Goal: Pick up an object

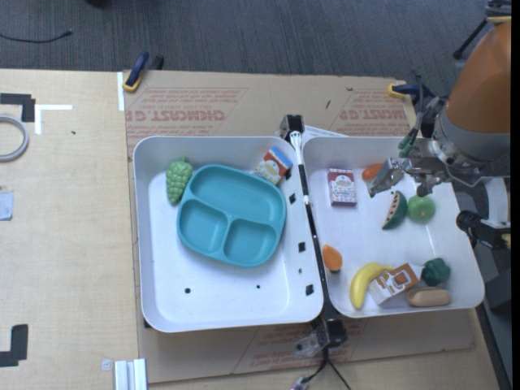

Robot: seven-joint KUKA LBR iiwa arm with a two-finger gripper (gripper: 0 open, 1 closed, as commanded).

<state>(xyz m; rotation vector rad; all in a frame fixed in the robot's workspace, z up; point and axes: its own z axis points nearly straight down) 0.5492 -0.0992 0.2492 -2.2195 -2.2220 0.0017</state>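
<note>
My gripper point(402, 185) hangs over the back of the right bin point(467, 254), fingers spread open with nothing between them. Just below it lie a watermelon slice point(396, 211) and a green apple point(421, 209). A small orange item point(371, 171) peeks out beside the left finger point(380, 183). A red-and-white carton point(342, 187) lies to the gripper's left. Along the front of this bin sit an orange piece point(331, 257), a banana point(366, 282), a brown-and-white box point(396, 283), a dark green broccoli point(436, 270) and a tan bread roll point(428, 297).
The left bin point(154, 250) holds a teal divided plate point(232, 215), green grapes point(178, 179) at its left and a small colourful packet point(274, 166) at the back right. The divider point(307, 226) between the bins carries black clips. The arm's orange band point(487, 80) looms at the right.
</note>
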